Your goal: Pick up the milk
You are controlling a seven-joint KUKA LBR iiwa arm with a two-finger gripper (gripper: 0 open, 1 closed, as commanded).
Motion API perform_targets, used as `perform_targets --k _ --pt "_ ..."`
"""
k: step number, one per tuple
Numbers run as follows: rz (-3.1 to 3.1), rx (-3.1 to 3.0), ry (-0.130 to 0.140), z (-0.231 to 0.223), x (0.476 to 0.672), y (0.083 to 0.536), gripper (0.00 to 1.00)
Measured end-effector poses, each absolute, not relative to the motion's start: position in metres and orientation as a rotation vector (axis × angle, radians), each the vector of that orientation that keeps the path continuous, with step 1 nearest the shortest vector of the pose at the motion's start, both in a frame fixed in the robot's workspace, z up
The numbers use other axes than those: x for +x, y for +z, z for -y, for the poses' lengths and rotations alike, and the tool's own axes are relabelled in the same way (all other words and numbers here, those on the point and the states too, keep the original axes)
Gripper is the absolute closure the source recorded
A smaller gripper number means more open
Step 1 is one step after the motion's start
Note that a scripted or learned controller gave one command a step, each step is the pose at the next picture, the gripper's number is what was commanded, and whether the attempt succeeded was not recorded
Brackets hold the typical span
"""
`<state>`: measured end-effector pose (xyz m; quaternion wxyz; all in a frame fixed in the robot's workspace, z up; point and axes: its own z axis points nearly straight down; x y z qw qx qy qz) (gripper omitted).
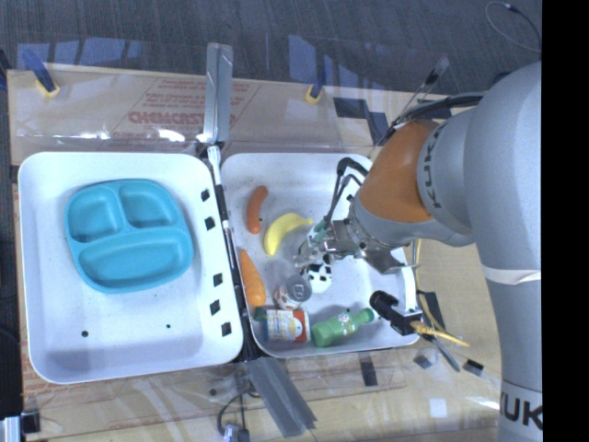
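Observation:
The milk (319,277) is a small white carton with black cow spots. It lies in the right bin (276,168), near the middle toward the front. My gripper (316,247) hangs directly over the carton's far side, reaching in from the right below the orange wrist band (398,184). The gripper's tip sits very close to or on the milk's top; contact is unclear from this angle.
Around the milk lie a banana (283,231), a sausage (255,208), a carrot (253,279), a small can (295,293), a labelled jar (283,325) and a green bottle (342,326). A blue divided plate (129,233) sits in the left bin (55,339).

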<state>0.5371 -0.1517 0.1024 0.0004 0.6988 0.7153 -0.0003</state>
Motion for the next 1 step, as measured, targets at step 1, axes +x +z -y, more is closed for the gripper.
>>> perform_targets --k 1 --pt "-2.284 2.161 -0.002 0.0707 0.5520 0.2020 1.00"
